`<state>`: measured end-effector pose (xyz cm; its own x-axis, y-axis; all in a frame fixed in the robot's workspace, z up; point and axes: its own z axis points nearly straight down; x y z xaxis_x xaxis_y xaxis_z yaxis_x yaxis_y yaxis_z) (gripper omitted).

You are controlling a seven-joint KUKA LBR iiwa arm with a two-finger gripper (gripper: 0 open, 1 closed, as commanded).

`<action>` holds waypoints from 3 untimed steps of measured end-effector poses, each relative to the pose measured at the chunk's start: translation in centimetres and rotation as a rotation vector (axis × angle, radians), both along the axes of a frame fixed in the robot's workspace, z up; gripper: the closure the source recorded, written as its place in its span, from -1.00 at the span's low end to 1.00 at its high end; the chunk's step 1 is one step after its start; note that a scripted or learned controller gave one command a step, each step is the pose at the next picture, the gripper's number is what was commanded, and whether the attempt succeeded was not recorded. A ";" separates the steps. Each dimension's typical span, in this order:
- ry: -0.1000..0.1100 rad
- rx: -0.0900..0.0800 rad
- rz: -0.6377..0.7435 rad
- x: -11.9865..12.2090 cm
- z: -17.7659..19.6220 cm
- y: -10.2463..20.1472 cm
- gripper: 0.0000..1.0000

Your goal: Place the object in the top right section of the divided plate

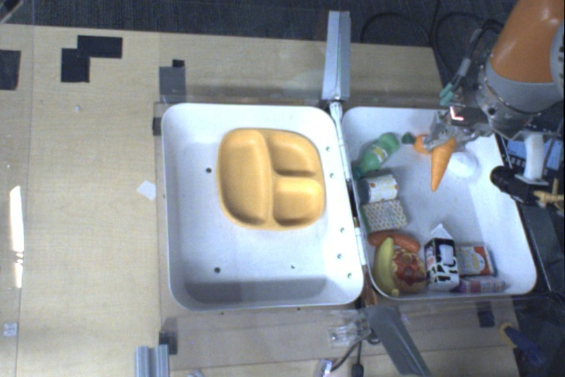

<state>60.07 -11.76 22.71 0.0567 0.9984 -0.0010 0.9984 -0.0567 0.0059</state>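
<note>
1. Gripper (444,137), at the far edge of the right bin (521,274); jaws narrowed on the thick end of an orange carrot (439,167), which hangs tip-down between the fingers and looks lifted off the bin floor
2. Divided plate (270,178), yellow, in the far half of the left bin (190,278); three sections, all bare; the top right section (293,154) lies toward the wall shared by the two bins
3. Other stock, right bin: green bottle (378,150) at the far left corner; small carton (382,187) and mesh-patterned packet (385,214) along the left wall; banana (385,264) and red packet (407,260) at the near left corner; printed boxes (459,261) along the near edge
4. Step in hand, by my reading: pick done, carry to the plate not yet begun
5. Next move calls for enough lift to clear the raised wall between the bins, travel leftward over the green bottle, then a descent onto the small section
6. Room: plenty of bare floor around the plate; the section's ridges are the tight margin, since a long carrot may overhang them
</note>
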 end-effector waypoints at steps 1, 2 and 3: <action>0.002 0.002 -0.050 -2.1 -1.2 4.5 1.00; 0.002 0.002 0.188 0.3 -4.2 12.2 1.00; 0.001 0.001 0.298 -4.3 -4.2 19.2 1.00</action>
